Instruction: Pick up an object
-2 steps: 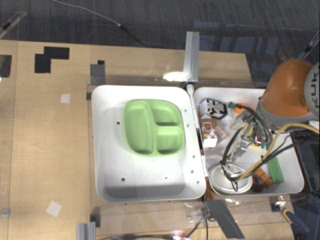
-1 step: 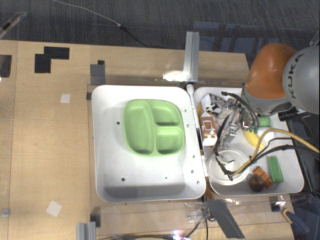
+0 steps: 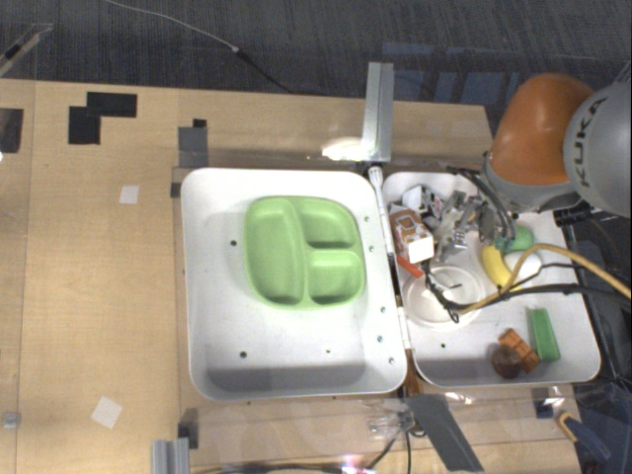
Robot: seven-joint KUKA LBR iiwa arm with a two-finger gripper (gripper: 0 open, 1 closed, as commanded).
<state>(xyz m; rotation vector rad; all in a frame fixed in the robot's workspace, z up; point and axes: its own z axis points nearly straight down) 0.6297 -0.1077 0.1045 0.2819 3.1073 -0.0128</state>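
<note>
While the arm (image 3: 578, 146) reaches in over the right bin (image 3: 583, 363), nothing in the camera view shows an object lifted clear, so the pick appears not yet made. The gripper (image 3: 456, 220) sits low among the clutter at the bin's upper left, and whether it is open or closed, or has anything in its grasp, cannot be told from here.

Candidate objects lie close around it: a small brown-and-white box (image 3: 410, 237) just to its left near the dividing wall, a white bowl (image 3: 444, 294) just below, a yellow banana-shaped piece (image 3: 494, 265) to its right, a green block (image 3: 542, 334) further toward the lower right, and a dark brown lump (image 3: 512, 354) near the bottom edge. Everything left of the task, the grasp and the lift, seemingly remains.

Room is tight where the gripper works, hemmed by the bin's upper rim, the shared wall and a loose cable across the bowl. More open floor lies in the lower middle of that bin. The left bin (image 3: 212, 265) holds a green divided tray (image 3: 301, 250) with bare margin around it.
</note>
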